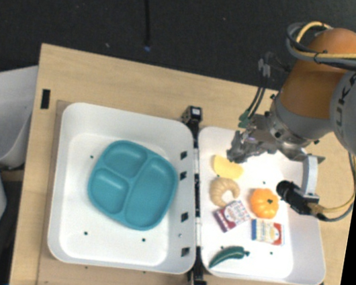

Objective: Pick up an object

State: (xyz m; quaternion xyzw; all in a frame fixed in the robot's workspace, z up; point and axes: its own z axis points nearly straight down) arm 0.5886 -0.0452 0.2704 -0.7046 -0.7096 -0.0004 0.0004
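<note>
The arm reaches in from the right, its orange band (320, 68) high over the right bin (302, 252). The gripper (239, 153) hangs low at the bin's upper left corner, just above the yellow piece (226, 168) — whether it touches that piece cannot be told from this slant. The gripper's state cannot be told either; it is a dark, blurred mass from above.

The yellow piece lies near the bin's left wall, its long axis running roughly left to right with a slight downward tilt toward the right. Just below it sits a croissant (224, 191), curled, its ends pointing down. To the right of the croissant is an orange pumpkin-like ball (263, 203), and between and below them a small purple packet (231, 215) lies tilted, its long axis running from lower left to upper right. A white carton with red and blue print (266, 232) lies beside it, long axis left to right. Near the bin's lower edge a green pepper (229, 255) lies slanted, its tip pointing to the lower left.

The left bin (66, 235) holds a teal divided plate (133, 184) — lying flat near its middle.
</note>
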